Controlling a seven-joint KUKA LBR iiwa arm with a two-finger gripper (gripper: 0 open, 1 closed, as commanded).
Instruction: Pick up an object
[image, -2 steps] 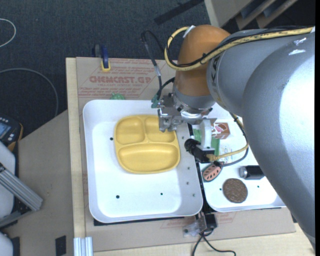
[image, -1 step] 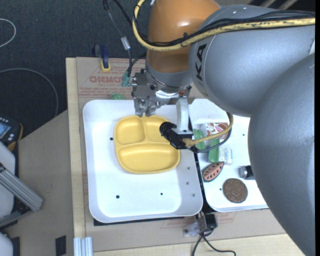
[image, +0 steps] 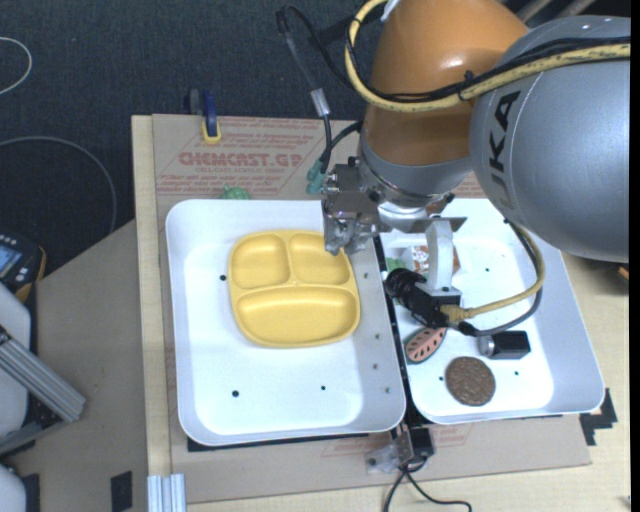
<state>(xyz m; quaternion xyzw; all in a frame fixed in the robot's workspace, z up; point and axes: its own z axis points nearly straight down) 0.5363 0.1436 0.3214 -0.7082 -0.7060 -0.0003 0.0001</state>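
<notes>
A yellow divided plate (image: 293, 290) lies in the left bin (image: 200, 330). My gripper (image: 339, 238) hangs over the plate's far right corner, close to the wall between the two bins. In the right bin (image: 560, 340) lie a round brown disc (image: 469, 381), an oval brown and orange piece (image: 425, 343) and a small black block (image: 511, 345). A red and white item (image: 420, 261) is partly hidden under the wrist. Nothing is visibly held.
The grey and orange arm (image: 450, 100) covers the far part of the right bin. A cardboard sheet (image: 250, 150) lies behind the bins, with a blue clamp (image: 210, 110) at its far edge.
</notes>
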